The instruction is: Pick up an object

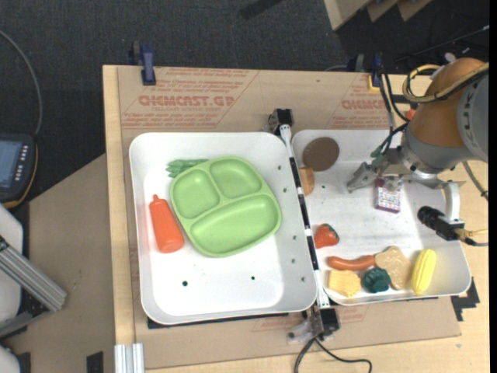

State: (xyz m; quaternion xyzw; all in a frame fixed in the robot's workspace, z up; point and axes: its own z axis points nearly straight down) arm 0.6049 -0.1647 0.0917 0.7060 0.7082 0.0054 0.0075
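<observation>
Bins sit side by side on the tabletop (116,208), both white and shallow. The left bin (147,286) holds a green divided plate (225,204), with an orange bottle (165,224) lying just beside its left edge and a bit of green leafy toy (180,166) poking out at the plate's upper left corner.

The right bin (454,282) holds a brown round disc (320,153) near its upper left corner, a red pepper (326,235) by the divider, and along the near edge a sausage (351,263), a yellow cracker (344,284), a dark green piece (377,280), a tan cookie (394,263) and a corn cob (423,271).

The arm (446,123) reaches in from the right, its jaws (379,179) down over the right bin's upper middle. A small purple-and-white packet (387,198) lies right beneath them. From here I cannot tell how wide the jaws stand, nor whether they have hold of the packet.
</observation>
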